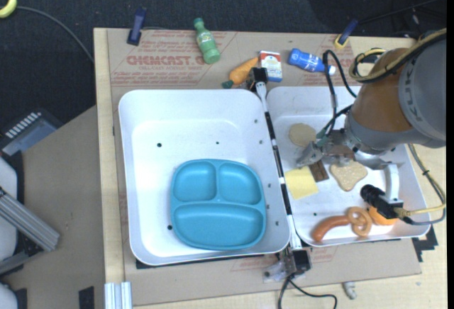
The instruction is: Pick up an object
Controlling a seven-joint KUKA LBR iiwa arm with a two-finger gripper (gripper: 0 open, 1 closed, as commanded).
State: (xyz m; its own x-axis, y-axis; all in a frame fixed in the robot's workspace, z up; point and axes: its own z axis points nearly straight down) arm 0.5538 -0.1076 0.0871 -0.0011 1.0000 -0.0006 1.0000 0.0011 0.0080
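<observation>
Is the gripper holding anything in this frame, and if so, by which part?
Cannot be told. The gripper sits low in the right bin among the yellow slice and bread piece.

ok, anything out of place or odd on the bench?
Yes. A green bottle, carrot, small carton and blue bottle lie loose on the board behind the bins, outside both. The blue divided plate sits alone in the left bin.

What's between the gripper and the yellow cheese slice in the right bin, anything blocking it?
Nothing visible blocks it. The gripper hangs over the right bin, just above and right of the yellow cheese slice. The bread slice and tan round piece lie off to the sides.
</observation>
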